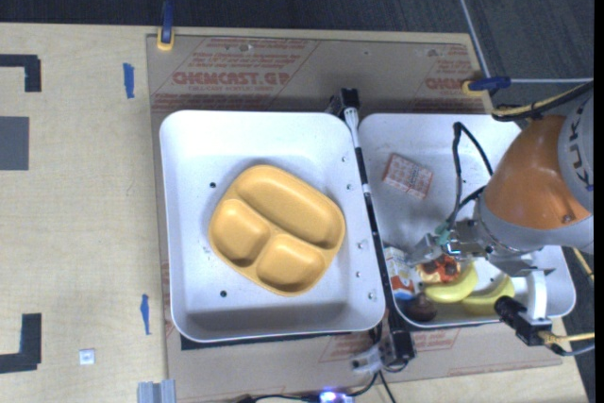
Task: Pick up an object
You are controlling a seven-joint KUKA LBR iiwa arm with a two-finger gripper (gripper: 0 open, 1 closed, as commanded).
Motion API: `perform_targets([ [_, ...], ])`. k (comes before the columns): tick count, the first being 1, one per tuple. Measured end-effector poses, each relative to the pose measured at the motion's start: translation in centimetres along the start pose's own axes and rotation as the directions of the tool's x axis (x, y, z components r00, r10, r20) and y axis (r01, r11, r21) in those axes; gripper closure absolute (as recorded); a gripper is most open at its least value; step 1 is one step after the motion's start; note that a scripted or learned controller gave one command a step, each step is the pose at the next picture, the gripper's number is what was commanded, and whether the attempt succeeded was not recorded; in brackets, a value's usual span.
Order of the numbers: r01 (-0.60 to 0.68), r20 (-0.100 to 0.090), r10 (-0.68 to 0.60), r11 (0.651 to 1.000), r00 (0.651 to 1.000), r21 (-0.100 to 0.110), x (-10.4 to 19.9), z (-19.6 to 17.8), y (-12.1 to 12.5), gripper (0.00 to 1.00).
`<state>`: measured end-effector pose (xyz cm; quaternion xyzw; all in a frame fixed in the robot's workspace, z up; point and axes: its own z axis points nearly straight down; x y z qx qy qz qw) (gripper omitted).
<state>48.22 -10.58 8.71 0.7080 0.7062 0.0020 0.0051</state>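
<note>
We see the gripper (451, 245) low in the right bin (429, 142) above the banana (469, 290) among crowded wrappers (415, 274), we cannot tell its state, and this clutter may make it grasp nothing.

The arm (552, 175) reaches in from the right, its orange band uppermost. Its wrist bends downward, and the gripper (451, 245) points low.
</note>
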Motion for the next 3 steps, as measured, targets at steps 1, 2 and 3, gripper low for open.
perform_targets([
  [1,0.001,0.001,-0.001,1.000,1.000,-0.003,0.1,-0.9,0.1,1.00],
  [2,0.005,-0.005,-0.004,1.000,1.000,0.008,8.2,-9.8,2.5,1.00],
  [3,0.002,-0.005,-0.002,1.000,1.000,0.011,6.9,-10.2,-0.2,1.00],
])
